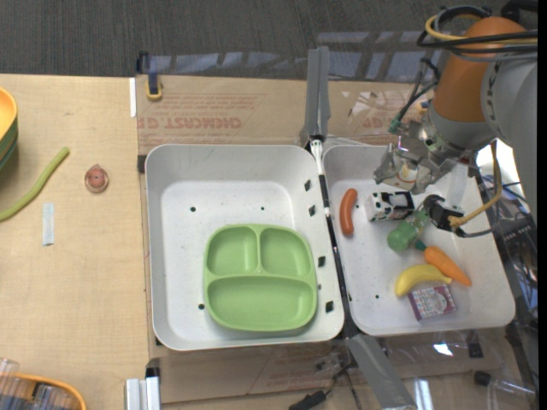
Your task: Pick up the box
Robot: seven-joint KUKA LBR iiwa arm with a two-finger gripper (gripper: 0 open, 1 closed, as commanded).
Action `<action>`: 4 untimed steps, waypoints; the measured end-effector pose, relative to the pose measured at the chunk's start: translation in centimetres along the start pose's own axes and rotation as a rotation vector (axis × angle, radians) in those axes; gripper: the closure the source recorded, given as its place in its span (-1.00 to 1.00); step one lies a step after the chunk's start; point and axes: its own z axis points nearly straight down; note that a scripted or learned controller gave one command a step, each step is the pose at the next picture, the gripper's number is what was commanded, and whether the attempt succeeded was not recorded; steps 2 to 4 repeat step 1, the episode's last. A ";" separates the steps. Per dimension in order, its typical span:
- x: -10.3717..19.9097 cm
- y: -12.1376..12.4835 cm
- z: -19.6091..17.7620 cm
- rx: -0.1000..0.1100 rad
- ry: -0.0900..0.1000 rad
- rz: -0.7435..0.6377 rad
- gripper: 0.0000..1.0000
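Where the arm (479, 75) reaches in from the right, its orange band sits above the wrist and the gripper (406, 171) hangs over the far part of the right bin (376, 310). Cables and wrist hardware crowd the claw, so its state cannot be told; nothing is seen held in it. Just below the gripper lies a black-and-white cow toy (390, 205), close to it, though contact cannot be judged. Left of the toy, a red sausage (347, 211) lies lengthwise near the bin's left wall. Below the toy rests a green vegetable piece (402, 237), beside an orange carrot (447, 266) angled toward the lower right. A yellow banana (419, 278) lies just below the carrot. The box (432, 301), small and pink, sits at the near right corner of the right bin, touching or nearly touching the banana and well apart from the gripper. The left bin (171, 229) holds a green divided plate (260, 278) with three compartments, lying flat toward its near side. On the wooden bench (68, 297) to the left lie a green bean (34, 186), a small pink object (97, 178) and a pale strip (48, 225).
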 end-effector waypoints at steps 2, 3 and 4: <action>3.1 -2.3 -1.6 0.002 0.000 -0.151 1.00; 3.1 -2.3 -1.6 0.002 0.000 -0.151 1.00; 3.1 -2.3 -1.6 0.002 0.000 -0.151 1.00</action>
